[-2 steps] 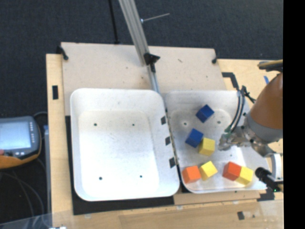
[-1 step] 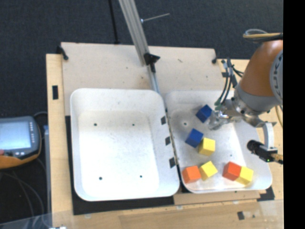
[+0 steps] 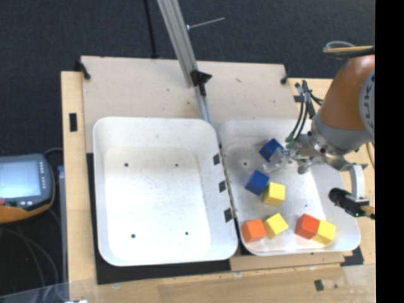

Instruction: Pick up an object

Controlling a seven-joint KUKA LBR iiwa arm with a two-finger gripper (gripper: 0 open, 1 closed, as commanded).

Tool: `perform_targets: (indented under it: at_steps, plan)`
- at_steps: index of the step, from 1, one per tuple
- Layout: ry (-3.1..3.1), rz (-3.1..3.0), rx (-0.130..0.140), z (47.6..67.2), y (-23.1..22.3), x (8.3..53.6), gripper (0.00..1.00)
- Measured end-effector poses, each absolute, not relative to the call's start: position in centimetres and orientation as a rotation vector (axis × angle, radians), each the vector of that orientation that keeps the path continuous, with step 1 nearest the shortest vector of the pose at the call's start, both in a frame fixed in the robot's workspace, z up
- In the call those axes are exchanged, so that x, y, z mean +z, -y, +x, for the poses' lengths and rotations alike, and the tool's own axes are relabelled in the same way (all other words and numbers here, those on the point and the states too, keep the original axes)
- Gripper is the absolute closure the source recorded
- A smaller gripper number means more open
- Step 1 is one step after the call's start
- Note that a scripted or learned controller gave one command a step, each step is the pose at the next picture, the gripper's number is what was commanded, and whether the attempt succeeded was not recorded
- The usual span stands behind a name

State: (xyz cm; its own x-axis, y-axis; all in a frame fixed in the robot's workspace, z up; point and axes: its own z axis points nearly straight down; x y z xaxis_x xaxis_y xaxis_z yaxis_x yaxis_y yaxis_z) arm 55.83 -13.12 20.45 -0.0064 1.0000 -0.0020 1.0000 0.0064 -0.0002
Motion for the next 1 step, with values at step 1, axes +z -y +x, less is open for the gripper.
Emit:
perform_targets:
  at_steps: [1]
  plan:
    - [-2.219,2.217,0.004,54.36,11.14,12.06,0.00]
